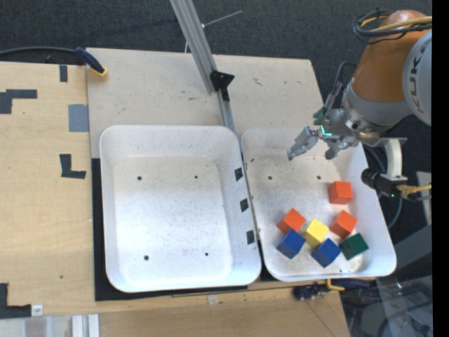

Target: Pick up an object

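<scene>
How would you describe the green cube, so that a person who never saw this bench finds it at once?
Start at the right white bin, the one below the pincer. Its near right corner holds a cluster of small cubes. The green cube lies at the cluster's right end, below an orange cube, and is the only green one.

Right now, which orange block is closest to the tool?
The orange block sitting alone, apart from the cluster, nearest the tool. The other two orange ones touch neighbouring blocks lower down.

Seven blocks (319,232) cluster in the right bin's (270,258) near right corner, with the left bin (116,258) alongside.
</scene>
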